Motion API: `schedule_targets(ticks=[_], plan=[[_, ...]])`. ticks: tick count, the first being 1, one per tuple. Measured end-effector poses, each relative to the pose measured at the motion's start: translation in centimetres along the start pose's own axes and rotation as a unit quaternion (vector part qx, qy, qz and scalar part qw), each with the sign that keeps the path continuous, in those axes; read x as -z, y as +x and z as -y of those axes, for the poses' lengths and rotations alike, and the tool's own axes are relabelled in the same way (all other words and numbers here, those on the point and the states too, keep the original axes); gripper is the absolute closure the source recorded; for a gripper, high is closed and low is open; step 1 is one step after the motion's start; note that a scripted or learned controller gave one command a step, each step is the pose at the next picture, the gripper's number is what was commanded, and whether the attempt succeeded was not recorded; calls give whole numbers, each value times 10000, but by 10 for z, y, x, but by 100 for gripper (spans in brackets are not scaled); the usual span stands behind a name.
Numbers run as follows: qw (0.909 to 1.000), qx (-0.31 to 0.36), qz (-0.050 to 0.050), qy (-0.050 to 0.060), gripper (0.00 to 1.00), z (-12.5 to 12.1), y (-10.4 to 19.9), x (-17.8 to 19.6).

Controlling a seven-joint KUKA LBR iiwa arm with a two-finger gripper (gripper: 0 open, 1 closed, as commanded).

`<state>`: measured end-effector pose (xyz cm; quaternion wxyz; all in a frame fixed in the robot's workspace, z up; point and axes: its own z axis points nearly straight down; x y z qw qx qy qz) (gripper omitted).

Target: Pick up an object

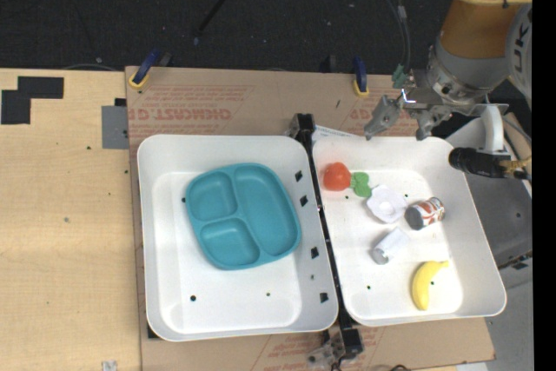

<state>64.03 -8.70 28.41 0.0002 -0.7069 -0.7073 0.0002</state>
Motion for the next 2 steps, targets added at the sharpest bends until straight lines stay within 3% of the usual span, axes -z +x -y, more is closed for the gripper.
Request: schedule_targets(ticks=[1, 2], plan=[[10000, 0, 0, 2, 100, 0, 0, 10], [10000, -4, -1, 0, 100, 0, -1, 20]])
